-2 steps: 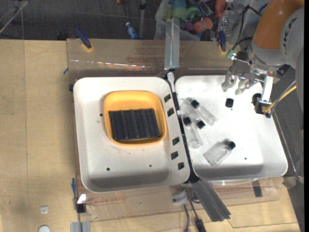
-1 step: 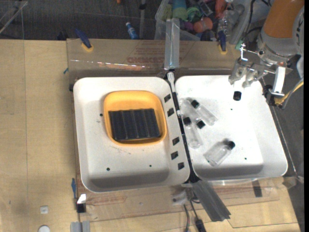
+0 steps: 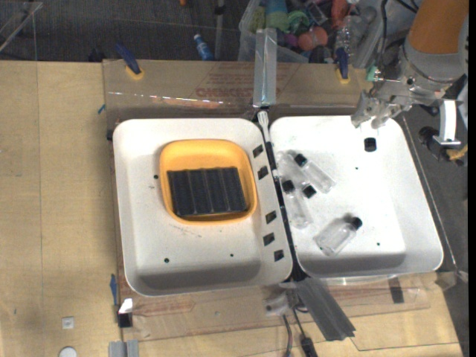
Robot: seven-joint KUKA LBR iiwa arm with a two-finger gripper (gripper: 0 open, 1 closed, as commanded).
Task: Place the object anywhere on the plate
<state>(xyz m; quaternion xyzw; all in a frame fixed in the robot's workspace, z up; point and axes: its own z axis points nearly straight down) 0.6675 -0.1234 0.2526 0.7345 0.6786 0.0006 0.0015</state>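
Note:
An orange plate [image 3: 205,155] with a dark ridged insert [image 3: 207,192] lies in the left bin [image 3: 141,259]. Three clear plastic bottles with black caps lie in the right bin [image 3: 394,222]: one [image 3: 312,172] near the divider, one [image 3: 297,203] just below it, and one [image 3: 336,234] toward the front. A small black piece [image 3: 370,144] sits alone at the back of that bin. My gripper [image 3: 372,117] hovers over the right bin's back rim, above the black piece, open with nothing between its fingers.
A grey divider with black clips [image 3: 269,192] runs between the two bins. A clear box of colourful toys [image 3: 312,10] stands behind the bench. The arm's orange band [image 3: 442,13] is at the top right.

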